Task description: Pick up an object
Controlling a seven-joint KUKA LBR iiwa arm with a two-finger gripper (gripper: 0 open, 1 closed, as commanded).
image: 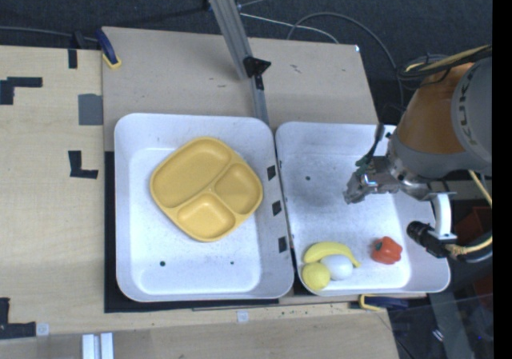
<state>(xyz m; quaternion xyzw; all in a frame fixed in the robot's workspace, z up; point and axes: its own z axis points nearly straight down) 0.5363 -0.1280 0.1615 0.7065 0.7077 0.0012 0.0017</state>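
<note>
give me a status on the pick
Tool over right bin, nothing seen held. Banana, red pepper at near edge. Path clear.

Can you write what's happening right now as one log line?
pincer over right bin, holding nothing | banana, lemon, red pepper in right bin | yellow plate in left bin

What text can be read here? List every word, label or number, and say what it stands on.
"KU", dark letters cut off at the frame edge, on the grey arm above its orange band.
No other text is legible: the yellow divided plate, the two white bins and the bench bear none.
</note>
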